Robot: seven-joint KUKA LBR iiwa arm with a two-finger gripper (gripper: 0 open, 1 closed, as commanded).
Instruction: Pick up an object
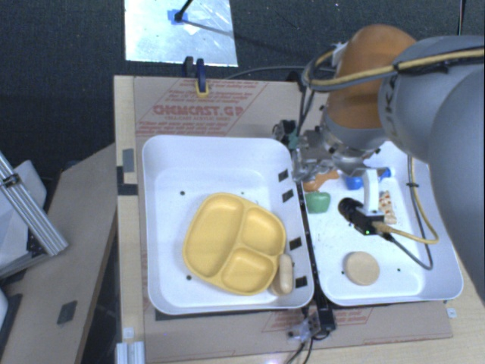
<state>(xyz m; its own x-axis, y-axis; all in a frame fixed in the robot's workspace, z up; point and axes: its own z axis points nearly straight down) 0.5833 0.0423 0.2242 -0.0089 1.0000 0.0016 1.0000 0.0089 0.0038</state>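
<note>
My claw (314,174) hangs low at the right bin's (443,279) far-left corner; I cannot tell its state. Just beside it lie a green piece (317,202), something orange (330,177) and blue (353,180). A tan disc (361,268) sits nearer. The yellow tray (233,243) fills the left bin (163,226).

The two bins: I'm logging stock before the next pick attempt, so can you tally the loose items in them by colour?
Yellow: 1, divided plate, left bin
Tan: 2, bread-roll-like piece beside the plate; round disc, right bin
Green: 1, small block
Orange: 1, piece, partly hidden
Blue: 1, small piece
White: 1, tube
Patterned: 1, small strip
Total: 8
</note>
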